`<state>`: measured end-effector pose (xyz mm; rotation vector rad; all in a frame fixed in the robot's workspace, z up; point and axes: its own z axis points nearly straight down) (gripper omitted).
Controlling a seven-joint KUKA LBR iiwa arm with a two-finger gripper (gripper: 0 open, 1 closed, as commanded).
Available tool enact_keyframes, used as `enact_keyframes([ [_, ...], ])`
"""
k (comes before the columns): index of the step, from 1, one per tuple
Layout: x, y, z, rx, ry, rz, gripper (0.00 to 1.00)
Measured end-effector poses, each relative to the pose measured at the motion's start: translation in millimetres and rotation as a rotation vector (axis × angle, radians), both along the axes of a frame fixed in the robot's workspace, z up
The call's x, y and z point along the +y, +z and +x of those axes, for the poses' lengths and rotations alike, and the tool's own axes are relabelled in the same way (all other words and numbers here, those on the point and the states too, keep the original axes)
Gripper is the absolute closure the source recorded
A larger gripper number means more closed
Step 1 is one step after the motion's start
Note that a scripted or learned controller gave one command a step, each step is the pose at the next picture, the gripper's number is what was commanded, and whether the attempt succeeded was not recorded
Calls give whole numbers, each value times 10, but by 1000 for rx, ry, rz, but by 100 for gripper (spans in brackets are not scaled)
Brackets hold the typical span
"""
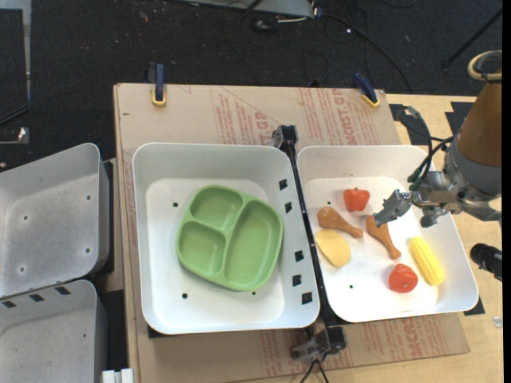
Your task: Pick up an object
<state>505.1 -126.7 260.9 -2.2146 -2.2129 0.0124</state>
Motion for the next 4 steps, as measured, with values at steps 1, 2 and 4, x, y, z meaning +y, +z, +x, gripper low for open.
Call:
enact_keyframes([
  [1, 2, 39, 16, -8, 2, -1, 0],
  [2, 13, -582, -72, -2, -1, 0, 0],
  [4, -18, -1538, -158, -3, -1, 1, 0],
])
